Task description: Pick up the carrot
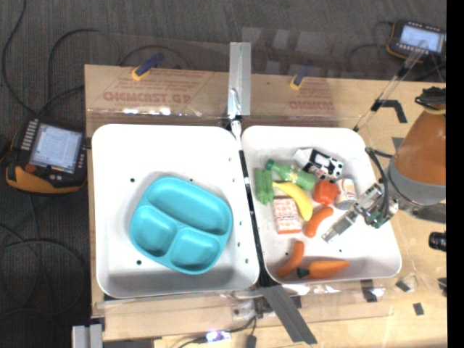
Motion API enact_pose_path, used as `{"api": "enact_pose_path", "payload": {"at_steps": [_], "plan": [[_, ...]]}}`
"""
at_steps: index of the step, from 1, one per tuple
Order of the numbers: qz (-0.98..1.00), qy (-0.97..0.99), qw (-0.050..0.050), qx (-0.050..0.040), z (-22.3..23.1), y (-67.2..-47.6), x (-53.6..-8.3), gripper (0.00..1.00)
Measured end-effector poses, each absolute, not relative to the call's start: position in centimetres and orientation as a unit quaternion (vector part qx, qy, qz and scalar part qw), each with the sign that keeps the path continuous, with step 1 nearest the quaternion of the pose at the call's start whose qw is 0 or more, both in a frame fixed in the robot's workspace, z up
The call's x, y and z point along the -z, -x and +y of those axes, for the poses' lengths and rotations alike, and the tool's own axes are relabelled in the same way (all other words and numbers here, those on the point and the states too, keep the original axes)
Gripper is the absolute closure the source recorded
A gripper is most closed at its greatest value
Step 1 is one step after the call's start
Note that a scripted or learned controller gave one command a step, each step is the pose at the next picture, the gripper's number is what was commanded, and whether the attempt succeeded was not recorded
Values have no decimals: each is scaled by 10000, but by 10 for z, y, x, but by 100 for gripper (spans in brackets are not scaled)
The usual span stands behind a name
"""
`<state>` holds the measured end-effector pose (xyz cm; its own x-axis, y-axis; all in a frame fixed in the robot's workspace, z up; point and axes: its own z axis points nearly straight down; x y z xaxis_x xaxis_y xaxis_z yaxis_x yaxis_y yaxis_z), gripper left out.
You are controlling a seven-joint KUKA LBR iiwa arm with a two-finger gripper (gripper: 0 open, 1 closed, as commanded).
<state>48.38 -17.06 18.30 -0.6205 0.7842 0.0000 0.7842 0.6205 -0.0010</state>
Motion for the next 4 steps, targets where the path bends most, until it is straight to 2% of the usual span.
{"api": "enact_pose_path", "payload": {"at_steps": [1, 2, 3, 4], "plan": [[-8999, 4362, 10, -8, -130, -483, -162, 0], [-9837, 1798, 7, 3, -151, -484, -154, 0], [-9888, 1490, -16, 0, -158, -485, -289, 0], [-9973, 734, 7, 2, -150, -487, -139, 0]]}}
